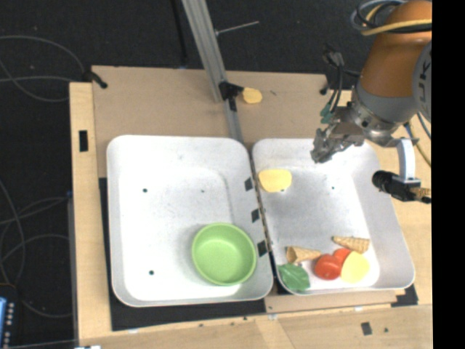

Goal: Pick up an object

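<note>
My pincer point(323, 151), width unclear, is hovering over the right bin's point(378, 195) far edge; I'm lining up squarely above the yellow piece point(275, 179) before descending.

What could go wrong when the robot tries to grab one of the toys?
The end effector hangs over the right white bin's far end, away from most toys. The red round toy, yellow round toy, green leaf-shaped piece and two tan cones crowd one near corner, so it might nudge neighbours or grab badly. The flat pale-yellow piece may slip.
</note>
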Robot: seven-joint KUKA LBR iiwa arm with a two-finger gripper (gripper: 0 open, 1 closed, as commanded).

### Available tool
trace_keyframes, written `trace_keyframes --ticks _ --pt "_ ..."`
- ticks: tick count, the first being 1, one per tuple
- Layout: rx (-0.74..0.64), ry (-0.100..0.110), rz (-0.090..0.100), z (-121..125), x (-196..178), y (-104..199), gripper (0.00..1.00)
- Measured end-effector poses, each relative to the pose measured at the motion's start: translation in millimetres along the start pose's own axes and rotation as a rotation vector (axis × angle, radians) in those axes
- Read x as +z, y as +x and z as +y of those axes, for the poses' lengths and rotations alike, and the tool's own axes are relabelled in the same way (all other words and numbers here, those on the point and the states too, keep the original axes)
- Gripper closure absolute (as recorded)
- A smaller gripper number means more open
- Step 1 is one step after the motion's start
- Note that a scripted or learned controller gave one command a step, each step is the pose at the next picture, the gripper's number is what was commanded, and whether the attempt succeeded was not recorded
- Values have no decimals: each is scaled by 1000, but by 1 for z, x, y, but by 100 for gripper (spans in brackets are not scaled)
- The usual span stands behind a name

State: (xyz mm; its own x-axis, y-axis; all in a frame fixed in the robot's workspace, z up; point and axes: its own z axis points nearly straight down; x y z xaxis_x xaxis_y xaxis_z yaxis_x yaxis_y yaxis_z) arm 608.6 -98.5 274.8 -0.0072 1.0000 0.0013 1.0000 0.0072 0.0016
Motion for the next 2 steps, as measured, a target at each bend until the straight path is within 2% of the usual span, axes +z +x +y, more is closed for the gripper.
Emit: trace_keyframes --ticks 1,2 --pt "1 1 -1 -6 12 55 100" --pt "-1 0 0 1 7 107 100"
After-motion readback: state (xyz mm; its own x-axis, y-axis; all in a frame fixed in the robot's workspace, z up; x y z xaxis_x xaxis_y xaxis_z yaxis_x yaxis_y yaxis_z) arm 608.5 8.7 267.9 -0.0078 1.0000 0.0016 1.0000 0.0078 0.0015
